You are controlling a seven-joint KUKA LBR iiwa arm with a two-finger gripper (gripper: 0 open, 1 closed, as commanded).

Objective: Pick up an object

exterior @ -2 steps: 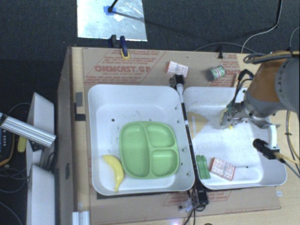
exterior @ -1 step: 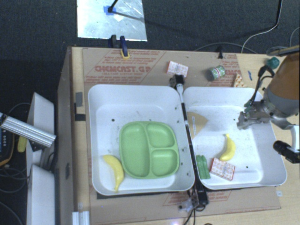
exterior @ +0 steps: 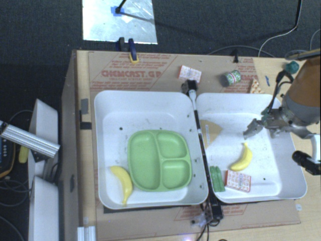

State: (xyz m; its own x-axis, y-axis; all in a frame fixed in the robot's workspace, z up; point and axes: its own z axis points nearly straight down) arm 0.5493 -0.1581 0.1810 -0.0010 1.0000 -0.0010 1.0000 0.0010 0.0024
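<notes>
A small banana (exterior: 242, 158) lies in the right bin (exterior: 288, 185), just below the gripper (exterior: 253, 128), whose fingers look spread apart and empty. Likely light, smooth and curved, it seems best pinched across its thicker middle.

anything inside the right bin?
Inside the shallow white right bin: a yellow banana, a green block by the left wall, a red-and-white card, and a tan paper wedge. The end effector covers the floor beneath.

glossy plastic bins (exterior: 150, 102), matt green tray (exterior: 160, 159)
</notes>
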